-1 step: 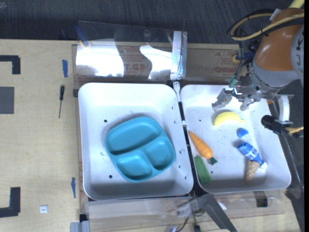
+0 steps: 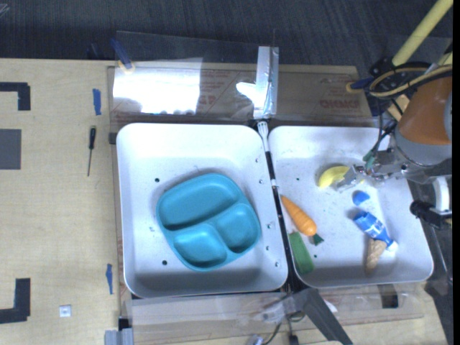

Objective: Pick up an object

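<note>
Two white bins: the left bin [image 2: 136, 157] holds one blue divided tray [image 2: 208, 220]; the right bin [image 2: 410, 264] holds four objects (banana [image 2: 330, 176], carrot [image 2: 298, 216], blue-white tube [image 2: 372, 225], green piece [image 2: 301, 254]). The gripper [image 2: 361, 169] hangs beside the banana, jaw state indiscernible.

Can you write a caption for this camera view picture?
Robot gripper beside a yellow toy in the right bin; blue tray in the left bin.

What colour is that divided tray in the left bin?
Blue, the tray, seen in the camera view.
</note>
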Controlling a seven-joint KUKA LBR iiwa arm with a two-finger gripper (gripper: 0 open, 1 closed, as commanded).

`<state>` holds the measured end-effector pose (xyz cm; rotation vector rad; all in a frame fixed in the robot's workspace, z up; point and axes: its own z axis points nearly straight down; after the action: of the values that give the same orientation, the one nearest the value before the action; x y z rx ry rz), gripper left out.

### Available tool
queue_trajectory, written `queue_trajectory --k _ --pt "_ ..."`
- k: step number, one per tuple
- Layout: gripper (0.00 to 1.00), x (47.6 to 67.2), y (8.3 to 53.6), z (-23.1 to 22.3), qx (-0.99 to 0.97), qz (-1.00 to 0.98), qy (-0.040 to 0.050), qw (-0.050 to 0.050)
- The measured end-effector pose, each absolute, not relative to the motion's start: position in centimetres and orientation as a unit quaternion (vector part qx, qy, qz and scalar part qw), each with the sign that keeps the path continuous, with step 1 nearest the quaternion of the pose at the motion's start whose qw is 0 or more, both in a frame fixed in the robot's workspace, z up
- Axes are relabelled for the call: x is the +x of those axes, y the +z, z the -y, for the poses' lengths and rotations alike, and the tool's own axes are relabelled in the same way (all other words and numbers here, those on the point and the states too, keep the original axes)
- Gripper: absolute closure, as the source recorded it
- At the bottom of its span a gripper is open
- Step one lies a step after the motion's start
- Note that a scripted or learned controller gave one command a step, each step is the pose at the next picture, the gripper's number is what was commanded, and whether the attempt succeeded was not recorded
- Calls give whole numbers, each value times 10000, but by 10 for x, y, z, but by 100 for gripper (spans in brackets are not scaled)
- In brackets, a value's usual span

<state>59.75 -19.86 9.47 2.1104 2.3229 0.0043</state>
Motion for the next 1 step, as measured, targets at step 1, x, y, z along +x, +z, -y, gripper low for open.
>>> queue_trajectory --k 1 --pt "0 557 176 215 7662 -6425 13 31"
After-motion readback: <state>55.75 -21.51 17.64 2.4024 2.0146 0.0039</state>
